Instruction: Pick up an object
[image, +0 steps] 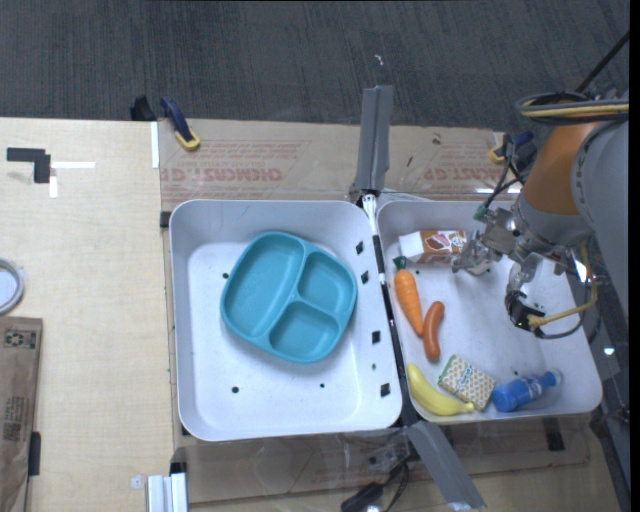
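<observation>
The right bin (560, 345) holds several items. A brown and white carton (436, 244) lies at its far left, with an orange carrot (407, 298) and a red sausage (432, 331) below it. Along the near edge lie a yellow banana (435, 393), a patterned snack packet (466, 380) and a blue bottle (521, 392). My gripper (480, 257) hangs low over the far part of this bin, just right of the carton, with nothing visibly held.
The left bin (200, 380) holds a blue divided plate (290, 296). A grey post (375, 140) rises behind the wall between the bins. Black cables (540, 315) loop below the wrist. The bare white floor right of the sausage is free.
</observation>
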